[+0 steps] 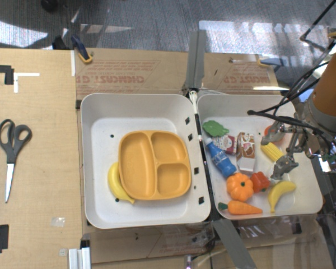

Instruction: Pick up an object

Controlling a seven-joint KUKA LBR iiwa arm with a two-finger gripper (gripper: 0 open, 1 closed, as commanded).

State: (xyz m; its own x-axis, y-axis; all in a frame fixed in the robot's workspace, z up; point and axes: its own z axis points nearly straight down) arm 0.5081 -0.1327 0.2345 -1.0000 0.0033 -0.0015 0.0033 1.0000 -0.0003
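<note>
Reaching in from the right, the grey arm [325, 94] hangs over the right bin [311, 206], its jaws [284, 150] low above the bin's right half; whether they are apart or together cannot be told from this angle, and nothing shows between them. Just beside them lies a corn cob [271, 151]; a yellow banana [281, 193] lies nearer the front wall. Also in this bin: a green leaf-shaped piece [215, 128], a blue bottle [220, 158], two small packets [239, 149], an orange pumpkin [240, 187], a red pepper [260, 181], and a carrot [242, 208] at the front edge. Left bin [95, 167] holds a divided yellow plate [154, 165] with a second banana [116, 185] tucked against its left rim. Scissors [12, 150] rest on the bench [33, 206], well apart from both bins.
</note>
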